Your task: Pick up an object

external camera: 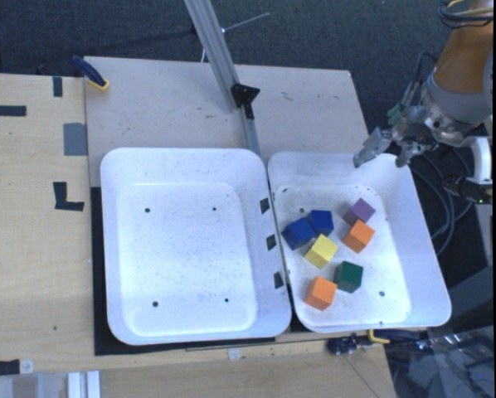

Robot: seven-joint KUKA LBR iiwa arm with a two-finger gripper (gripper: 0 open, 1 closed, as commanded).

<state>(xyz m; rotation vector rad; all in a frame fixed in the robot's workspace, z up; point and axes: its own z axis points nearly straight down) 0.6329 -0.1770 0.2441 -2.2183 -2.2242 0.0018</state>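
In the camera view, two white bins are seen side by side on the surface (173,98). The right bin (422,297) is taken as landmark. Inside it, a loose cluster of small blocks is gathered around its middle: a purple block (362,211) toward the far right of the cluster, an orange block (358,235) just beside and nearer than it, two blue blocks (307,227) touching each other on the cluster's left, a yellow block (320,250) at the centre, a dark green block (348,276) nearer the front, and a second orange block (319,293) nearest the front wall. The left bin (115,172) adjoins it.

The end effector (383,150) is seen above the right bin's far right corner, well apart from the blocks. Its two fingers are spread apart, and nothing is seen between them.

The blocks are judged to be light, stiff and unlikely to be damaged; smooth faces may slip if pinched at a corner. Hold is best taken across two opposite flat faces. Being roughly cubic, no long axis is presented; each sits turned at its own angle, so the fingers would have to be aligned to the chosen block's faces. The purple block and front orange block are judged easiest, having free sides.
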